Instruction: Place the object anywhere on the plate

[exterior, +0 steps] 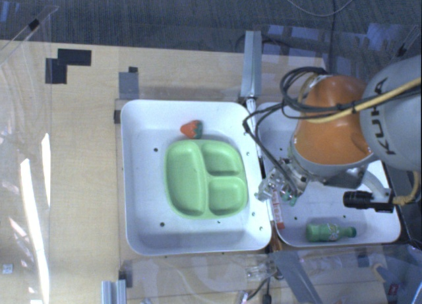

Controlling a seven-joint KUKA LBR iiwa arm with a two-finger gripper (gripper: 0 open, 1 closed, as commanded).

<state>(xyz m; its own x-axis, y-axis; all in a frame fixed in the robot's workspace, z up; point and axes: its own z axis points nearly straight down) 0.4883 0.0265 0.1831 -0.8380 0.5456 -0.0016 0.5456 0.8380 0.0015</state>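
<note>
We see the gripper (pixel 282 189) low over the inner edge of the right bin (pixel 389 230), just beside the wall it shares with the left bin (pixel 135 184). Can't tell its grasp state from this angle, and we can't make out anything in it. A green bottle (pixel 330 232) lies on its side on the right bin floor, near the gripper and apart from it. The green three-compartment plate (pixel 204 177) sits mid left bin. A small red-orange strawberry-like item (pixel 192 128) lies just beyond the plate's far rim, on the bin floor. Both bins rest on the wooden surface (pixel 72 184).
</note>
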